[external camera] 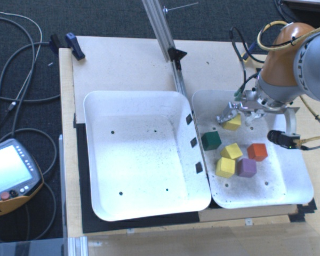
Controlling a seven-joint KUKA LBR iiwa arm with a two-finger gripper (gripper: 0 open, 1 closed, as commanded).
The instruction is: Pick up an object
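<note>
Several small blocks lie in the right bin [288, 193]: a green one [211, 140], two yellow ones [232, 151] [225, 167], a purple one [247, 167] and an orange one [257, 152]. A third yellow block [233, 124] sits further back in that bin. My gripper [237, 117] hangs low over this block, open, with one finger [223, 118] at the block's left and the other to its right. The block rests on the bin floor and is partly covered by the gripper.
The left bin [96, 111] stands beside the right one, with black clips along their shared wall [194, 143]. A slanted aluminium post [157, 23] rises behind the bins. A black cable end [280, 137] hangs at the right bin's edge.
</note>
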